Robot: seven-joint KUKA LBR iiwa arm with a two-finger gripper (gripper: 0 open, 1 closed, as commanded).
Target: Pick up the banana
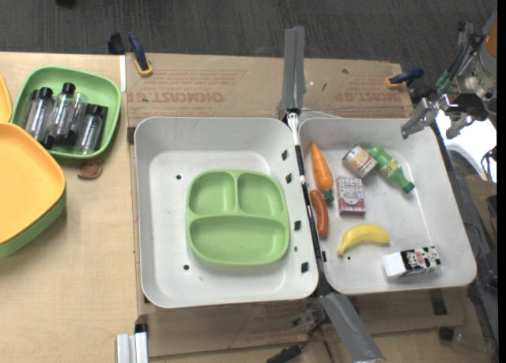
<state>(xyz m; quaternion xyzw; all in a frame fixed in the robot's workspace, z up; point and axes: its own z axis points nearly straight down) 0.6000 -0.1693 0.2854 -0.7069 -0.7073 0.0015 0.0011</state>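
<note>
The curved yellow plastic banana (364,237) was found lying in the right shallow white bin (451,195), just below a small pink carton (351,195). The metal two-finger gripper (431,119) was seen above that carton, at the bin's upper right corner, with nothing held; its opening could not be told.

The arm (481,61) is cut off by the right edge, and its gripper (433,116) is too small to tell the fingers' stance. The orange plates (24,187) run off the left edge. The print on the small carton (411,262) is unreadable.
</note>
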